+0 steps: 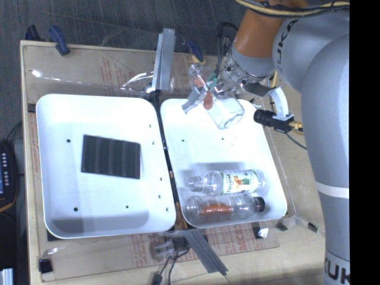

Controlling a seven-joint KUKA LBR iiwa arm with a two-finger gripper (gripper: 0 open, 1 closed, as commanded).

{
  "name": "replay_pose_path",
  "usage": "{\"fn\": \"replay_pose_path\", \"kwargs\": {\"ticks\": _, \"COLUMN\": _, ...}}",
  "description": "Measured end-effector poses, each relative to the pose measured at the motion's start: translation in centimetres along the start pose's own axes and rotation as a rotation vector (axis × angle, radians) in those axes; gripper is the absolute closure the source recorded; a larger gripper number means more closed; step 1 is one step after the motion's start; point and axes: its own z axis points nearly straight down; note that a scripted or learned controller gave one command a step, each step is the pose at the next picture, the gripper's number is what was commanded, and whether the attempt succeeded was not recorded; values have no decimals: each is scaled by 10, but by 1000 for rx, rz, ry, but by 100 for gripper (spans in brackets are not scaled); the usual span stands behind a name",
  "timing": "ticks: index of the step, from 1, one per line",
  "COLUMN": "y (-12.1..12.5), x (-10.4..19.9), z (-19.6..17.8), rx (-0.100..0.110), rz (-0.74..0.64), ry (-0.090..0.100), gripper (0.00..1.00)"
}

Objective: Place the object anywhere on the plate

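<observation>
Gripping a small clear container (225, 113), the gripper (209, 97) hangs over the far end of the right bin (261, 141), near its top edge. Its fingers pinch the container near the upper left corner, by a reddish-orange patch, and the container tilts down to the right — held in the air above the bin floor rather than resting on it.

Above the gripper the grey arm (309, 46) comes in from the right, its orange band (261, 16) just over the wrist.

Two clear plastic bottles lie on their sides at the near end of the right bin, one just beside the other. The upper bottle (228, 181) carries a green and orange label; the lower bottle (225, 207) has a dark cap at its right end and something reddish inside.

The dark rectangular plate (111, 156) lies flat in the left bin (53, 117), well apart from the held container — the bins' shared rims run between them.
</observation>
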Motion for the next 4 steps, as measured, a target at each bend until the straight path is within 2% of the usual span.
{"fn": "replay_pose_path", "kwargs": {"ticks": 1, "y": -19, "x": 14, "z": -14, "rx": 4, "rz": 72, "ry": 2, "gripper": 0}}
{"fn": "replay_pose_path", "kwargs": {"ticks": 2, "y": 24, "x": 94, "z": -63, "rx": 2, "rz": 102, "ry": 1, "gripper": 0}}
{"fn": "replay_pose_path", "kwargs": {"ticks": 3, "y": 20, "x": 148, "z": -48, "rx": 5, "rz": -254, "ry": 1, "gripper": 0}}
{"fn": "replay_pose_path", "kwargs": {"ticks": 4, "y": 37, "x": 190, "z": -73, "rx": 1, "rz": -472, "ry": -1, "gripper": 0}}
